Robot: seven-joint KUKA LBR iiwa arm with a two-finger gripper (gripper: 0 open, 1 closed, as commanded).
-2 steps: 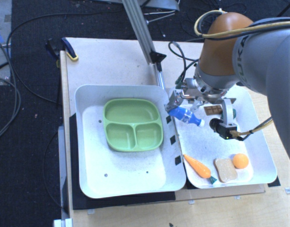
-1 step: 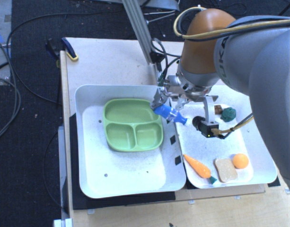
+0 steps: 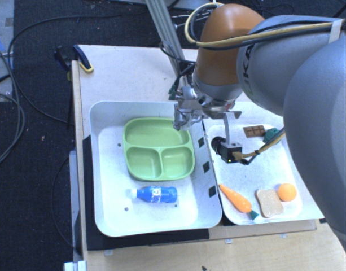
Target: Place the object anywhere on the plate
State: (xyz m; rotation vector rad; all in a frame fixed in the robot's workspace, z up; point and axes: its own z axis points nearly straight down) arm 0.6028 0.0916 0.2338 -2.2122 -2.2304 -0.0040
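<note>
So far the plate carries nothing, as far as this view shows, and the placing is not yet done. Nearest the camera, along the front of the right bin (image 3: 308,208), lie a carrot (image 3: 236,198), a pale sponge-like block (image 3: 268,202) and a small orange ball (image 3: 287,192), close together and all well apart from the plate. In the left bin (image 3: 105,208), a blue bottle (image 3: 156,194) lies on its side just in front of the green plate (image 3: 159,148), near its front rim but not on it.

The plate itself is a divided tray with three compartments, and each one looks bare.

Further back, the gripper (image 3: 183,122) hangs over the plate's far right corner, at about the rim. Whether its tips are parted or closed cannot be told from this angle, since they merge into one dark shape, and no object can be made out between them. Which item is meant as the task's object is therefore uncertain.

Beyond that, in the right bin's rear part, a brown chocolate-like piece (image 3: 253,131) and a small teal item (image 3: 270,134) sit side by side, partly under the arm.

My judgement: either a release is about to happen or the grasp came up empty, and the whole placement is left.
</note>
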